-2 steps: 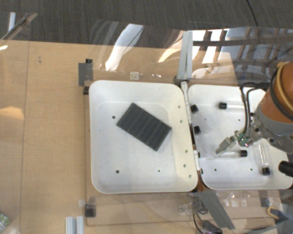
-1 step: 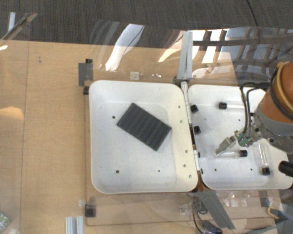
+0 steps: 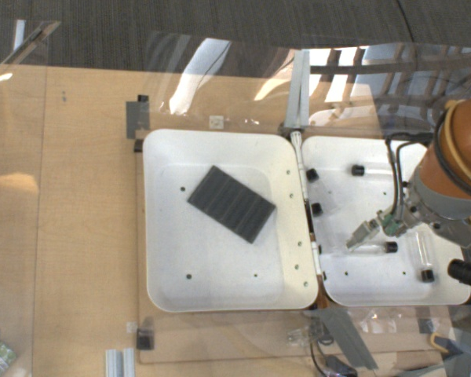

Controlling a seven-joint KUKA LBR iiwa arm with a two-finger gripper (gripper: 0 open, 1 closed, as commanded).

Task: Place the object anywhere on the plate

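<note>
The plate (image 3: pixel 232 203) is a dark grey ribbed rectangle lying at an angle in the left bin (image 3: pixel 173 281). In the right bin (image 3: pixel 377 293), a small clear tube-like object with a dark end (image 3: pixel 424 259) lies near the front right. My gripper (image 3: pixel 363 236) hangs low over the middle of the right bin, pointing left and down, to the left of that object and apart from it. Nothing shows in the gripper. The grey and orange arm (image 3: pixel 455 171) covers the bin's right side.
Small black studs (image 3: pixel 357 169) dot the right bin's floor, with others (image 3: pixel 315 208) along the divider between the bins. A clear wall stands behind the bins, and cables lie at the bench's front edge (image 3: pixel 337 360).
</note>
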